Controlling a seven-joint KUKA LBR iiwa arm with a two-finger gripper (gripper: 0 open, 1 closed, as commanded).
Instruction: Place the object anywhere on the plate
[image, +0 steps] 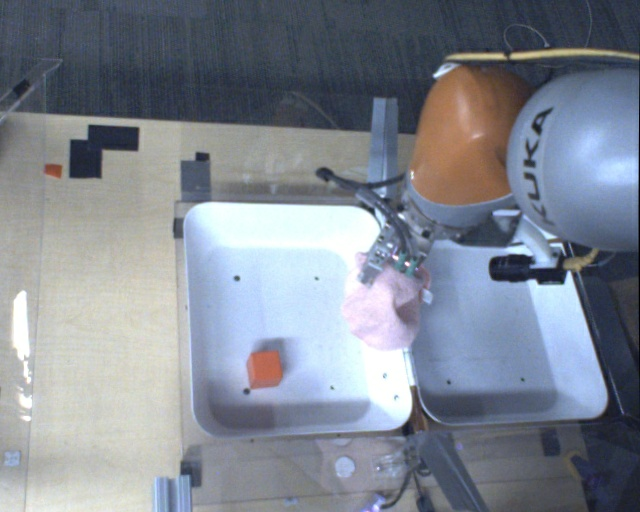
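two white bins (200, 330) side by side on a wooden bench (90, 300).

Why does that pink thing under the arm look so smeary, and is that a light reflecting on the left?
In the camera view, the pink plate near the gripper looks soft-edged and blurred, while the orange block stays crisp and casts a small shadow beside it. The white streak at the bench's left edge is glare. The left bin is bright, its rim nearly washed out.
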